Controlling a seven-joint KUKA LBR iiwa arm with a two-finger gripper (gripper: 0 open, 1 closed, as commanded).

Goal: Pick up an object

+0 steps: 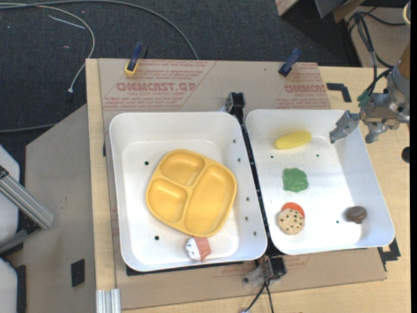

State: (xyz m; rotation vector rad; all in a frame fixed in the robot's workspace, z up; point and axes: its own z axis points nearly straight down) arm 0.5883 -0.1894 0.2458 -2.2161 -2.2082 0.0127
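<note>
At the near edge of the left bin [124, 194], a small white and orange-red object [197, 248] lies half tucked under the rim of a yellow plate [190, 192]; its shape is hard to make out, perhaps a toy cupcake. The plate is smooth, glossy plastic with rounded corners and three compartments, set at a slant and filling most of that bin's floor, with open white room left along the far and left sides.

In the right bin [374, 194], nearest, a round tan cookie [290, 221] with dark chips overlaps a red disc [293, 208] peeking out behind it. Well apart, by the right wall, sits a small brown rounded lump [355, 214]. Farther in lies a green, ruffled leafy piece [294, 179], and beyond it a smooth yellow oblong [292, 139], like a corn cob or lemon. Wide bare floor separates these pieces.

At the far right corner of this bin the hand [359, 130] hangs over the rim, the arm above it cut off by the frame edge. Its two grey fingers [343, 127] stand apart with nothing between them, right of the yellow oblong and not touching it.

The desk [98, 175] is brown board, printed in red at the far edge.
</note>
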